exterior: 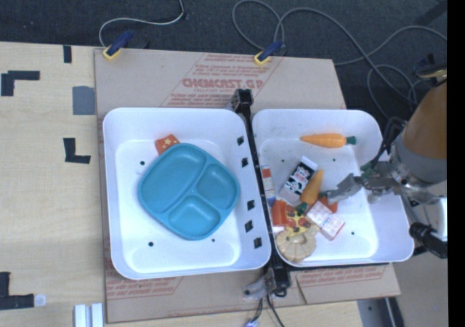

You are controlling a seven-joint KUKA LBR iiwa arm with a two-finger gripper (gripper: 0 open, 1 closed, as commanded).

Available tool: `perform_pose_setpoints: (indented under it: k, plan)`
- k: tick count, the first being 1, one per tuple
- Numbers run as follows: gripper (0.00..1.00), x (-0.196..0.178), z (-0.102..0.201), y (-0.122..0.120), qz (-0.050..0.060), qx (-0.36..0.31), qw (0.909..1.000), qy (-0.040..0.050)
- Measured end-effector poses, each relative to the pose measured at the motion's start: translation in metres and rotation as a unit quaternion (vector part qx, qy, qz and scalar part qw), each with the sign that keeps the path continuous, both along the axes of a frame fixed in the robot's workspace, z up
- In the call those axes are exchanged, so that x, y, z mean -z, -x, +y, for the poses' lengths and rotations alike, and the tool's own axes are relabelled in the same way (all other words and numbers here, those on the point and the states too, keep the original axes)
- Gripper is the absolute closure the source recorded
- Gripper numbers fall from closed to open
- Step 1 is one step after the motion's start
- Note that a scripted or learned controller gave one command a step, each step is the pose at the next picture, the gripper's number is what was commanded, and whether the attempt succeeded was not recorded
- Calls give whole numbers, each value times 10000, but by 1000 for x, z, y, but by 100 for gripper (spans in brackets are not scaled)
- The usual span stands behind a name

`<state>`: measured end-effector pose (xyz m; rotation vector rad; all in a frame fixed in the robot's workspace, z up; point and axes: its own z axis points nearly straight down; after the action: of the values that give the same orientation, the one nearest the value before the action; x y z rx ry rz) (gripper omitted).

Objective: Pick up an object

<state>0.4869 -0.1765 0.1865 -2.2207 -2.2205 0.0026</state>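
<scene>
While the arm (425, 140) reaches in from three o'clock, its jaws (347, 186) hang low over the right bin (363, 235), pointing toward nine o'clock. Whether they are parted or closed cannot be told from this view, and nothing is visibly held between them.

Two shallow white bins sit side by side on a counter (218, 82) covered with brown board. The left bin (120, 173) holds a blue divided plate (189, 191), with a small orange block (166, 143) peeking out at the plate's eleven o'clock.

The right bin holds a loose cluster of toy food. A carrot (325, 141) lies alone near the bin's twelve o'clock wall, its long axis running from nine to three o'clock. Just beside the jaws, at their nine o'clock, lies a small orange stick-shaped piece (312, 186), its long axis running roughly from one to seven o'clock. Next to it, toward ten o'clock, is a black-and-white carton (298, 178). At the jaws' seven o'clock sit a red-and-white box (325, 220) and, farther on, a round tan cookie (296, 245).

The orange stick piece appears the likeliest target, since it lies closest to the jaws and nearly crosswise to their approach.
</scene>
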Motion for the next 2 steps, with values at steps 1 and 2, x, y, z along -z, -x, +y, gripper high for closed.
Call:
perform_pose_setpoints:
  k: [1, 2]
  plan:
    - [0, 98, 43, -28, -43, -1, 10000, 11]
    - [0, 100, 52, -68, -27, -4, 10000, 8]
